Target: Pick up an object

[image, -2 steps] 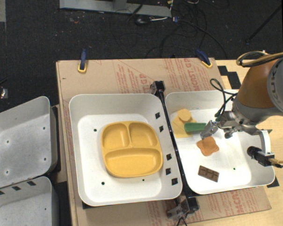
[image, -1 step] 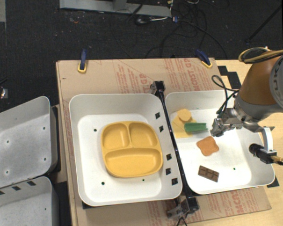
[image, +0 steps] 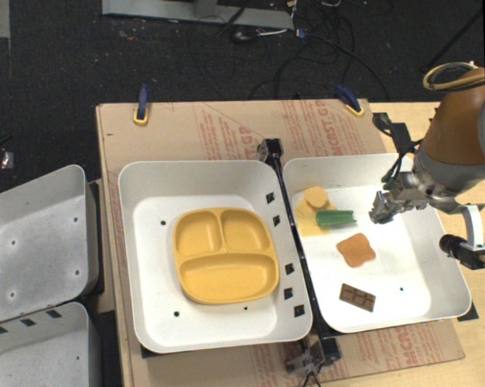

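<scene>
The right bin [image: 416, 301] holds several small objects: a green cylinder [image: 335, 218], a yellow round piece on a pale yellow flat piece [image: 314, 200], an orange-brown toast-shaped piece [image: 356, 249] and a dark brown chocolate bar [image: 357, 297]. My gripper [image: 381, 210] hangs over the right bin, just right of the green cylinder and above the toast piece. Nothing shows between its fingers. The orange wrist band [image: 456, 127] sits at the right edge.
The left bin [image: 149, 257] bears a yellow divided tray [image: 226, 255]. A black divider [image: 288, 235] runs between the bins. Grey metal lids [image: 36, 238] lie at the left. Clamps [image: 141, 105] hold the cardboard-covered bench [image: 224, 129].
</scene>
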`<state>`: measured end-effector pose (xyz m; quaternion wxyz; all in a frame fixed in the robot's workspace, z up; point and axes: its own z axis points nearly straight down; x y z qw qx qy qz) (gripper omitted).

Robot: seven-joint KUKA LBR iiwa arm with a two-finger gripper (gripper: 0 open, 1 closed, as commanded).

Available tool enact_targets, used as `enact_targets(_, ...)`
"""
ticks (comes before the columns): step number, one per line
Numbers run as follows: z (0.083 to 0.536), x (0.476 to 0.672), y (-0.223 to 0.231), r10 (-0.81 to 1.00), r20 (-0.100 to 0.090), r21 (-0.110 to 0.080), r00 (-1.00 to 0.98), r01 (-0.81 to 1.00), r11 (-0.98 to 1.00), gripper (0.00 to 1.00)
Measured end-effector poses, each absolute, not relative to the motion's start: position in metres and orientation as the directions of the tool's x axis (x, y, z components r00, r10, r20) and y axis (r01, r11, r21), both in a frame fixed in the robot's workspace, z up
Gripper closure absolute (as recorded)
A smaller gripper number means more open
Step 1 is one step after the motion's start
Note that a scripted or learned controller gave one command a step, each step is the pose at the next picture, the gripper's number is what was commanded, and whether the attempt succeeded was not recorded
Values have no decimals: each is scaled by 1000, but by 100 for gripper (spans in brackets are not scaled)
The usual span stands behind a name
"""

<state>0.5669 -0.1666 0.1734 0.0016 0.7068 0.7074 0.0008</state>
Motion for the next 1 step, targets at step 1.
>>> enact_targets(1, 227, 568, -167, 1000, -2, 5, -3, 1000, 3, 100)
